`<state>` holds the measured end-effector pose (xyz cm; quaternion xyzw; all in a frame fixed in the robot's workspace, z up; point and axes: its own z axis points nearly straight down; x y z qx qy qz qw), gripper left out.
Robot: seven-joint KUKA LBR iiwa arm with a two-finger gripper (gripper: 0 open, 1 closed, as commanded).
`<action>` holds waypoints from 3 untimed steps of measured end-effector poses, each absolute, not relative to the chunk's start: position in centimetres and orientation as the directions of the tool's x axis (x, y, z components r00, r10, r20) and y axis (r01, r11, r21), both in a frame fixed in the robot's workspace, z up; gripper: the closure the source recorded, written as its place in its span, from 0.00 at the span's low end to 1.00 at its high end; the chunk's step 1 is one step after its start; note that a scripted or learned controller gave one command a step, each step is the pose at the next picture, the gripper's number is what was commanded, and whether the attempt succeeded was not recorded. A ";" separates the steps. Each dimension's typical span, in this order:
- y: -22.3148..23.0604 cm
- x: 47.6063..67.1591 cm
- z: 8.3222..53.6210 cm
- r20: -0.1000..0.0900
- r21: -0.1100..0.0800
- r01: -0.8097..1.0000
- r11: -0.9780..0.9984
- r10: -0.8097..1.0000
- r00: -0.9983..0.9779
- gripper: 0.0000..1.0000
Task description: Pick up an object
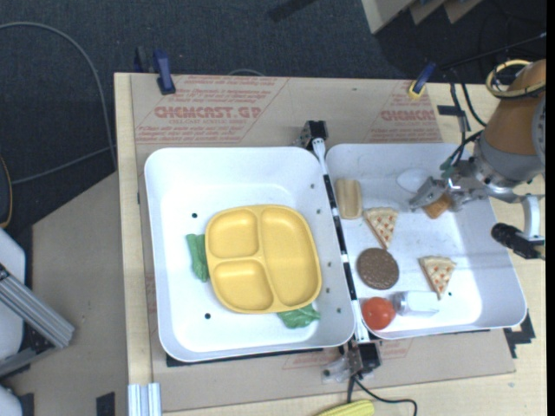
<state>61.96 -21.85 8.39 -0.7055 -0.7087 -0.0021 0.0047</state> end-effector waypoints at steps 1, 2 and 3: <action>-22.1 62.0 9.5 0.001 0.002 1.000 0.005 1.000 -0.005 1.00; -13.4 60.7 13.6 0.002 -0.001 1.000 0.001 1.000 -0.001 1.00; -13.5 60.7 13.6 0.001 -0.002 1.000 0.001 1.000 -0.001 0.00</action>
